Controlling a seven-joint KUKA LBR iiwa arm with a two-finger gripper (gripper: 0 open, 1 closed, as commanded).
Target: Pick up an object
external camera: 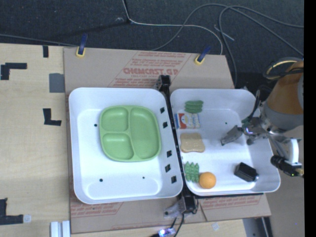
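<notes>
Green plate (131, 134) sits in left bin (79, 132). Right bin (222, 95): bread slice (192, 143) and orange (207, 180) lie left of gripper (232, 136); black block (245, 172) lies nearest, just below it. Gripper holds nothing visible; finger opening cannot be told.

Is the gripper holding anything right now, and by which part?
Nothing is held: the gripper hangs over bare floor of the right bin, no object between its fingers.
</notes>
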